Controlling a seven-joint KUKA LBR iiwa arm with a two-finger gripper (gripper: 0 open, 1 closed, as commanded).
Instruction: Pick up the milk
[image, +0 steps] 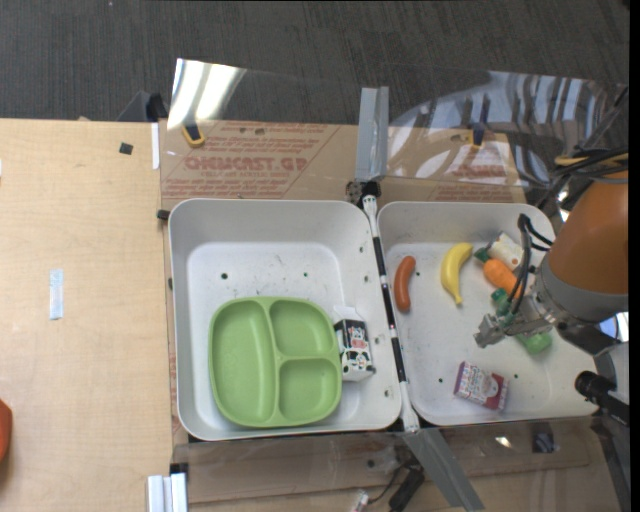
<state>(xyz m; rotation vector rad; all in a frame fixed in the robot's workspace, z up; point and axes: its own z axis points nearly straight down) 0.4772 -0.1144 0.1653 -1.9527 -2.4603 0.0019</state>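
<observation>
two shallow white bins sat side by side on a wooden bench, seen from above at a slant. the left bin (190, 300) held a green divided plate (275, 360), and just beside the plate's right edge, perhaps touching it, stood the milk (353, 349), a small carton with black cow patches. the carton sat tucked between the plate and the bin's right wall, its long axis running roughly front to back. to the right, the right bin (430, 390) held a red sausage (403, 282), a yellow banana (455, 270), a carrot (500, 273), a green item (537, 341) and a pink packet (481, 385). the gripper (505, 325) hovered low over the right bin near the green item, with the grey and orange arm behind it; whether its fingers were apart or closed could not be told, and nothing was seen held. the milk lay well to the gripper's left, across the divider between bins. room around the carton looked tight on both sides, freer front and back.
</observation>
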